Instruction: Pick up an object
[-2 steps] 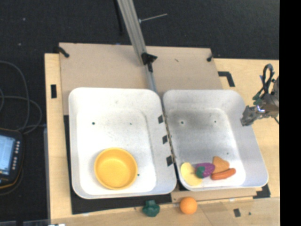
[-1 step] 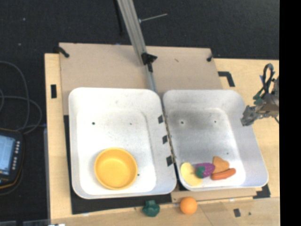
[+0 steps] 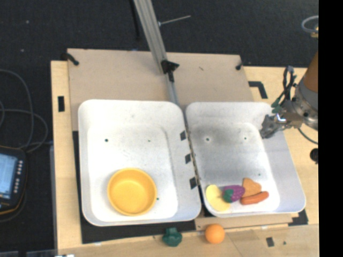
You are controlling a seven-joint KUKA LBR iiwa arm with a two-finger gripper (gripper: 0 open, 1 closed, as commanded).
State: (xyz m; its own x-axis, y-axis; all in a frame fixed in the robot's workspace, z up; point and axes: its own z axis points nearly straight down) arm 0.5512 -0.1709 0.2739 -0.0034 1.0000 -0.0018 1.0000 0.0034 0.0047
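A yellow bowl (image 3: 132,191) sits in the near part of the left bin (image 3: 96,116). In the right bin (image 3: 225,143), at its near edge, lie several small toys: a pale yellow piece (image 3: 214,196), a purple and green piece (image 3: 232,193), an orange wedge (image 3: 251,186) and an orange carrot-like piece (image 3: 255,198). My gripper (image 3: 269,126) hangs at the right bin's far right rim, well away from the toys. Nothing shows between its fingers.
An orange ball (image 3: 214,233) and a dark green toy (image 3: 172,237) lie on the bench in front of the bins. A metal pole (image 3: 153,33) slants up from between the bins. A control pendant (image 3: 9,181) sits at the far left.
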